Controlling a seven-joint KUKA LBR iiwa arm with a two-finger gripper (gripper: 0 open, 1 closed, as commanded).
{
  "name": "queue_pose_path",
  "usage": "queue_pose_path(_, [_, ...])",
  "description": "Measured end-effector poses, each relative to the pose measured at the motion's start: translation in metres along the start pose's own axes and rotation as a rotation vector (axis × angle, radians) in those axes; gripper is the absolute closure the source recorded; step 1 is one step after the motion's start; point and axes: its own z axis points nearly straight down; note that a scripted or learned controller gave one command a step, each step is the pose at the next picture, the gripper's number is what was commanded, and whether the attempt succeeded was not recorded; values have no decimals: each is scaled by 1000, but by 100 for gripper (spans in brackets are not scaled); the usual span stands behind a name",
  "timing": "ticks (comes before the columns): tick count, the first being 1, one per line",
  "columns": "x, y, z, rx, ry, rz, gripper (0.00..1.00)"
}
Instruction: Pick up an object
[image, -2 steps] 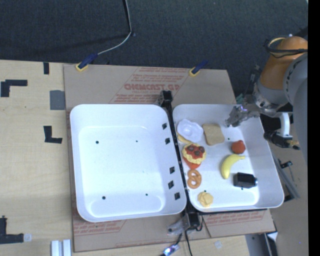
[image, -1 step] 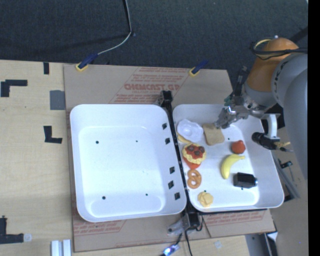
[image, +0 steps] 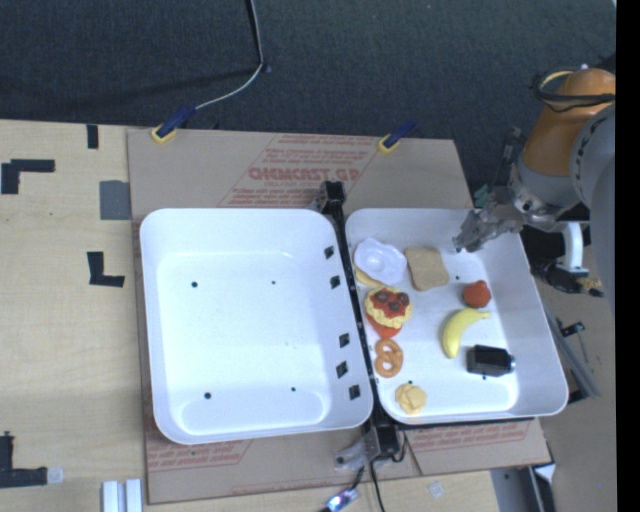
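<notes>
The right bin (image: 520, 290) holds toy food: a banana (image: 457, 331) at centre, a tomato (image: 477, 294) at its 1 o'clock, and a black block (image: 489, 360) at its 5 o'clock. The end effector (image: 470, 238) hovers over the bin's 12 o'clock rim.

Banana (image: 458, 331) in right bin (image: 535, 300), beside tomato (image: 477, 294).

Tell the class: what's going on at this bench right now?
A grey robot arm reaches in from the right, its gripper hovering at the right bin's far edge. Toy foods lie in that bin untouched: a slice of bread, a banana, a tomato and a pretzel. Nothing is picked up.
</notes>
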Motion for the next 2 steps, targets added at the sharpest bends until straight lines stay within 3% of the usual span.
queue_pose_path(1, [57, 0, 4, 2, 2, -5, 100])
queue_pose_path(2, [96, 3, -189, -18, -1, -6, 100])
